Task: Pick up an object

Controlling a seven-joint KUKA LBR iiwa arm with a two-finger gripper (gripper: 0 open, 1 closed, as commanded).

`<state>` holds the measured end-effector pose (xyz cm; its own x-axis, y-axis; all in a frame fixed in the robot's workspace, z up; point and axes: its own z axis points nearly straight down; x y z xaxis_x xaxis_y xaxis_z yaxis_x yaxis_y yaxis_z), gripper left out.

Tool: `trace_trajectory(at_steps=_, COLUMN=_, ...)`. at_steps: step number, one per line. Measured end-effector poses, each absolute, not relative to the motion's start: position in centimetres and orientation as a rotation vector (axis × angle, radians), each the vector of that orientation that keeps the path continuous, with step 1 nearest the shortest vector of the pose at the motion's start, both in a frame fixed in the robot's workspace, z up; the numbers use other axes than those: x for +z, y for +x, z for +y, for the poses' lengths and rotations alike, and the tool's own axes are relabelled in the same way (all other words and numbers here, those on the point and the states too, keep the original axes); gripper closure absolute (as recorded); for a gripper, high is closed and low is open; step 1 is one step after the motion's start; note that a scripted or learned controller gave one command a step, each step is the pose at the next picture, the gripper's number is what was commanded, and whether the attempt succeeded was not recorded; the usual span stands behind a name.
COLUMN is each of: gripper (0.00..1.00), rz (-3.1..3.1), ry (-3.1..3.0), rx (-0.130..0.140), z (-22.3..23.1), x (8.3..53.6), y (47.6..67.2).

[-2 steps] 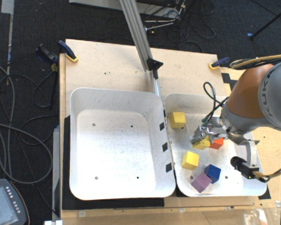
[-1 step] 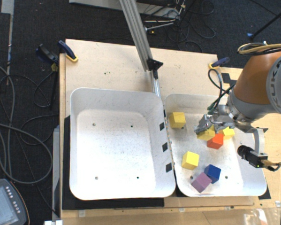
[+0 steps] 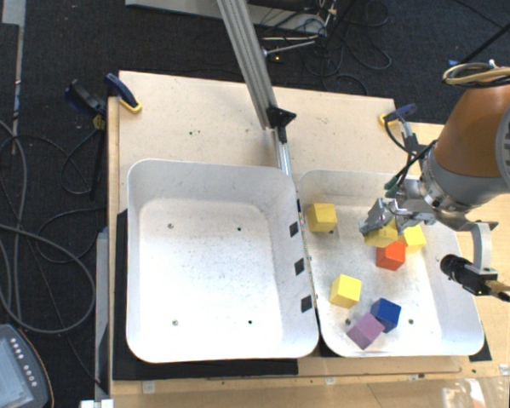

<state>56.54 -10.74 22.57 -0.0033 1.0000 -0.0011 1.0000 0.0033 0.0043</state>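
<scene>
**The claw is down among the blocks in the right bin**

The robot arm (image 3: 480, 142) comes in from the right side. It is grey with a big orange band. Its claw (image 3: 380, 219) hangs low over the right bin (image 3: 453, 324), near the back of it.

Some small blocks lie in the right bin. A yellow block (image 3: 323, 217) sits to the left of the claw, a little apart from it. Another yellow block (image 3: 413, 238) sits just to the right of the claw, partly under the arm. There is one more bit of yellow right below the claw (image 3: 381, 238), touching it or almost touching it. An orange block (image 3: 390, 254) lies just in front of that one.

Closer to the front of the bin are three more blocks. A yellow block at the front (image 3: 346, 291) sits alone. A blue block (image 3: 386, 312) and a purple block (image 3: 366, 330) sit side by side, touching.

The left bin (image 3: 151, 236) is white with tiny dark specks.

I cannot tell how the claw is set or if it has any block.
</scene>
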Motion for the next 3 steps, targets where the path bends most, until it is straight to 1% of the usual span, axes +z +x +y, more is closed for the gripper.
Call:
trace_trajectory(at_steps=1, gripper=1.00, rz=2.231, ry=2.212, rx=0.003, z=-5.7, x=22.9, y=56.9)
trace_trajectory(at_steps=2, gripper=1.00, rz=2.231, ry=2.211, rx=0.004, z=-0.4, x=24.0, y=58.4)
trace_trajectory(at_steps=3, gripper=1.00, rz=2.230, ry=2.213, rx=0.002, z=4.3, x=23.0, y=60.3)
